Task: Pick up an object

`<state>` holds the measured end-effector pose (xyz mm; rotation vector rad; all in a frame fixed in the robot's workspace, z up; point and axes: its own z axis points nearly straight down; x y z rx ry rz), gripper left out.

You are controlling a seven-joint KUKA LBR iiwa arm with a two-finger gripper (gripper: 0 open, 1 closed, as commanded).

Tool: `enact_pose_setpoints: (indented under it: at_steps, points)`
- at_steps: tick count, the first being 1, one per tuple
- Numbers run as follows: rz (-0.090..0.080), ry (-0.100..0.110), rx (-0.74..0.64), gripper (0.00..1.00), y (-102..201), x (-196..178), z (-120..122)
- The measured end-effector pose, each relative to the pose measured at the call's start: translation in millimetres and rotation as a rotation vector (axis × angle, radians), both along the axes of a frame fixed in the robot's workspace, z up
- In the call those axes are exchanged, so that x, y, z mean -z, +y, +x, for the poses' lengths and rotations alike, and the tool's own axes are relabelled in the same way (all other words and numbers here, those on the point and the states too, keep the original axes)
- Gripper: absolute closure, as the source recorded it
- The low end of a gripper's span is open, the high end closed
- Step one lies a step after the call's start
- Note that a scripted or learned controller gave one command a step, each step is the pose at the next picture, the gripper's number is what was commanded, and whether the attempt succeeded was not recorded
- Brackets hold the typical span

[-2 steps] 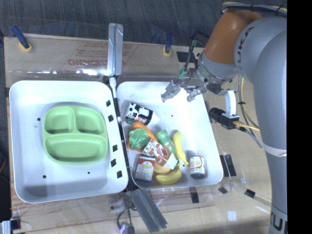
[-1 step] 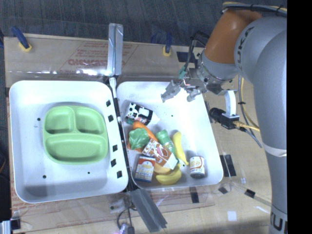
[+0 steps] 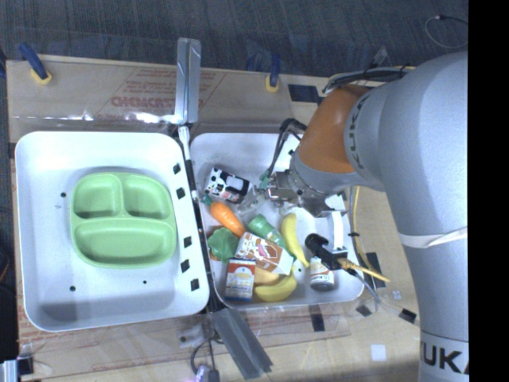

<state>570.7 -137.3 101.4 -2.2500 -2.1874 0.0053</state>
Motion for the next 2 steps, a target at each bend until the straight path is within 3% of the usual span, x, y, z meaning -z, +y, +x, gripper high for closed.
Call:
enact_pose_setpoints:
  at_steps: [1, 2]
  points:
    - [0.0, -0.001, -0.006, 0.0, 21, 10, -42]
    - [0.0, -0.004, -0.1, 0.0, 26, 9, -1]
